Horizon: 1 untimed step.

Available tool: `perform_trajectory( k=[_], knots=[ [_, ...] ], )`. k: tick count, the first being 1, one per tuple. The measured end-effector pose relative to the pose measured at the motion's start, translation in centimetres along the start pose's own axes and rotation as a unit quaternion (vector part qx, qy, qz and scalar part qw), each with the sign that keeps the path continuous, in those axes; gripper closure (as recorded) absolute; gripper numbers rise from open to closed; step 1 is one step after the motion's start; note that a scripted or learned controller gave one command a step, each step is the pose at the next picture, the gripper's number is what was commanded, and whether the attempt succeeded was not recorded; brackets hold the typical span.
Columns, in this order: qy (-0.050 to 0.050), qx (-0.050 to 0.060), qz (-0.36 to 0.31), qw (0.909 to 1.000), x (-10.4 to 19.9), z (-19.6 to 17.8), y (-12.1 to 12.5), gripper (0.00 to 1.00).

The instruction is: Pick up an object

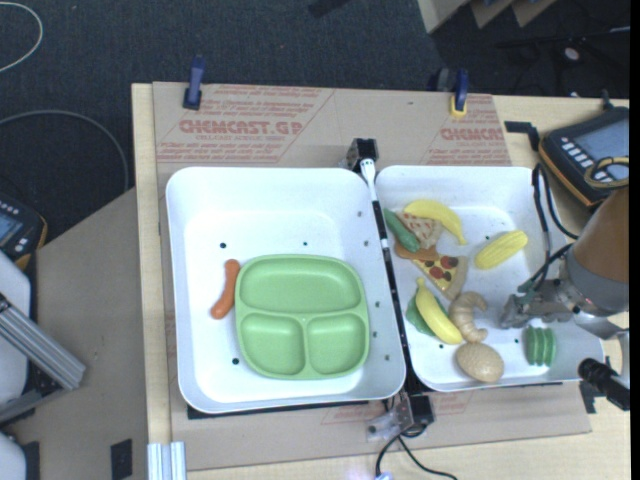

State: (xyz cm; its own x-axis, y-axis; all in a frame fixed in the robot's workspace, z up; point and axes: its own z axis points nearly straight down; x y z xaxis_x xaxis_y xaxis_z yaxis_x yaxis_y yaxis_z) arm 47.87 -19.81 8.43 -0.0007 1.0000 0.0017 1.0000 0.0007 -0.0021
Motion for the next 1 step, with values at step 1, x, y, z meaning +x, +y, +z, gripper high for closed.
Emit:
perform_trajectory(
  k=[1],
  knots=[
    [-0.002, -0.002, 0.001, 1.0, -2.61, -0.04, 0.91, 1.0]
  ],
)
